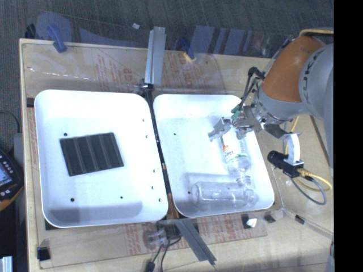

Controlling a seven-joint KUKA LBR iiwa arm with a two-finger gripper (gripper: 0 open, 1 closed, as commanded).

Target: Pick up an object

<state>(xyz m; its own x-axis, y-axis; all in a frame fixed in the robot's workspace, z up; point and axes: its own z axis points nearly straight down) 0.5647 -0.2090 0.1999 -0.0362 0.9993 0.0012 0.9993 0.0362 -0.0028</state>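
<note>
Two white bins sit side by side on the bench (85,58). In the left bin (45,112) lies a dark ribbed mat (91,153), flat, a little turned, near the middle. The right bin (176,169) holds two clear plastic bottles. The arm (295,75), grey with an orange band, comes in from the right and reaches over the far right part of this bin. The bigger bottle (221,192) lies on its side along the near wall, see-through and without colour. The smaller bottle (235,157) lies lengthwise from far to near, by the right wall; it is clear with a white label that has a small red mark, and its near end touches or almost touches the bigger bottle. The gripper (231,126) is just above the far end of this smaller bottle. Its fingers (218,130) look spread apart, with nothing between them.
</note>
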